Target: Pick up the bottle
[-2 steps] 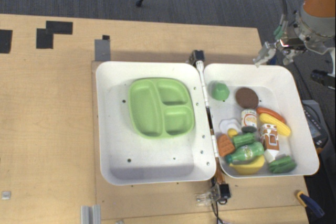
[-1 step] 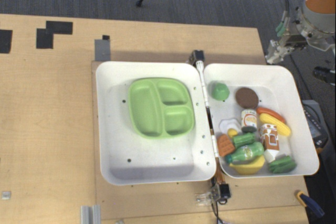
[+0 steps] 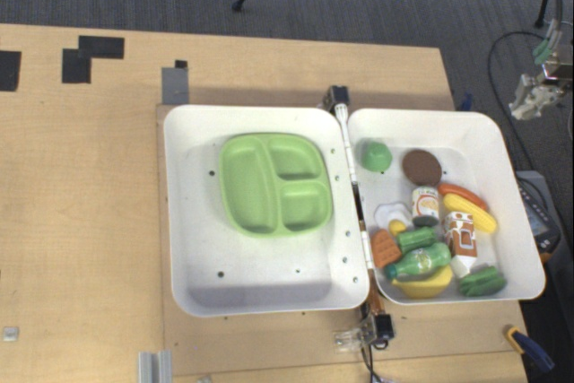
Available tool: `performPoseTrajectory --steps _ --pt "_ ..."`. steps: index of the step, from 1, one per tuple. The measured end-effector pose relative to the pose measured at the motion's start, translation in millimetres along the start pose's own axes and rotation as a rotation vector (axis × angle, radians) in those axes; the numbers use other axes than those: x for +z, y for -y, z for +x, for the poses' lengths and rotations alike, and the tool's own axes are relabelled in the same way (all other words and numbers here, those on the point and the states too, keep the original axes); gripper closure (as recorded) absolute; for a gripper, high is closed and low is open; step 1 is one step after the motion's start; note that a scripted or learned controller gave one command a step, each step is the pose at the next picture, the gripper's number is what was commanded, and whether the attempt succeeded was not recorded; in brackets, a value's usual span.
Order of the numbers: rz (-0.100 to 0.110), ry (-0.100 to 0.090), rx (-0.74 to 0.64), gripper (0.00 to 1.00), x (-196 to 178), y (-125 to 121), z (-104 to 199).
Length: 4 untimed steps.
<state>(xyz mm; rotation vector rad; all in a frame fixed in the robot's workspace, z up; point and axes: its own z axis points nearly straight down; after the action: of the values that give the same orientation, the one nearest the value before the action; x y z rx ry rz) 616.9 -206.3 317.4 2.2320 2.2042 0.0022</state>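
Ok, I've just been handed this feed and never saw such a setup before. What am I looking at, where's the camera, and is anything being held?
You are seeing one camera fixed above a wooden bench, looking down at a slant. Two shallow white bins sit side by side on it. The left bin holds a green divided plate. The right bin holds a pile of toy food: a green ball, a brown round piece, a small jar, a banana, and the green bottle lying on its side on top of the banana, near the front of the pile. That bottle is what the job is about. The pale metal piece at the upper right edge looks like the arm's tool, off to the side of the bins and well away from the bottle. It is too small to judge its state, and nothing appears held.
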Motion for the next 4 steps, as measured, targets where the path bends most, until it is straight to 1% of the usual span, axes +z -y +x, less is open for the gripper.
performPoseTrajectory --steps 1,2,3,4 --pt "0.003 -0.002 0.268 1.0 16.4 44.6 69.0" --pt "0.001 0.0 0.291 1.0 -6.5 66.0 11.5" --pt "0.004 -0.002 0.537 1.0 -14.8 85.1 70.4" --pt "0.005 -0.001 0.96 1.0 -26.7 121.7 178.7"
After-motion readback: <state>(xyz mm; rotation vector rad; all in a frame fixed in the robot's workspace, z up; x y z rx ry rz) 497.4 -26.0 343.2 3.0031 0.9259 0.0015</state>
